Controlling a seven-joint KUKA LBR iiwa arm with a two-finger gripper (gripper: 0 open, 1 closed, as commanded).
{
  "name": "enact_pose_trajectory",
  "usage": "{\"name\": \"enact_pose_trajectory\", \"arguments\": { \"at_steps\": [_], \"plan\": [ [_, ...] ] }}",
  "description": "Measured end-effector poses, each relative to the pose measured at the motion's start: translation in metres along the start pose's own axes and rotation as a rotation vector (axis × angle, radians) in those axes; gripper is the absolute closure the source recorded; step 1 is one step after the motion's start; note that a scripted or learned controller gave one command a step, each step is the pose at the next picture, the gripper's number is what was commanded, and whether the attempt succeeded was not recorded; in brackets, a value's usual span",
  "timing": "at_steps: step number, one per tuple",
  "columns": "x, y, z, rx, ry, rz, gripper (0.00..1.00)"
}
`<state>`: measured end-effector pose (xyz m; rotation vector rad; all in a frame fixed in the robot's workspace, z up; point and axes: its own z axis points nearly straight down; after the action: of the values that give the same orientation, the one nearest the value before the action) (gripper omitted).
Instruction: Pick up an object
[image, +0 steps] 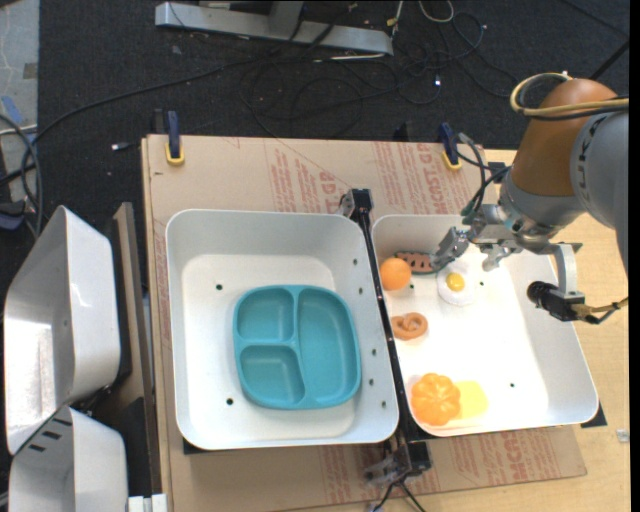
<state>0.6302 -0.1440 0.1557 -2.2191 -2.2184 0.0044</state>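
Note:
My gripper (472, 254) hangs over the back of the right bin (540, 370), its two fingers spread apart and open with nothing between them. Just below and slightly left of it lies a small fried-egg toy (456, 285), white with a yellow centre. An orange ball (396, 273) sits near the bin's left wall. A reddish-brown strip (415, 263) lies behind the ball, left of the gripper. A brown ring-shaped piece (409, 325) lies further forward. At the front left corner rests an orange round fruit (436, 397) with a yellow piece (470, 400) beside it.
The left bin (200, 330) holds a teal divided plate (296, 346). A black divider (385, 330) runs between the bins. The grey arm with its orange band (560, 140) comes in from the upper right. A black cable fitting (556, 297) hangs at the right bin's far wall.

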Motion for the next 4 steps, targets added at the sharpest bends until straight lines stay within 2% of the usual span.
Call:
{"name": "enact_pose_trajectory", "arguments": {
  "at_steps": [1,2,3,4],
  "plan": [
    [0.001,-0.008,0.047,-0.001,0.000,0.001,0.00],
    [0.002,-0.007,0.034,-0.007,-0.001,0.000,1.00],
    [0.001,-0.005,-0.031,-0.011,-0.002,-0.002,1.00],
    [-0.002,-0.003,-0.074,-0.011,-0.002,-0.002,1.00]
  ]
}}
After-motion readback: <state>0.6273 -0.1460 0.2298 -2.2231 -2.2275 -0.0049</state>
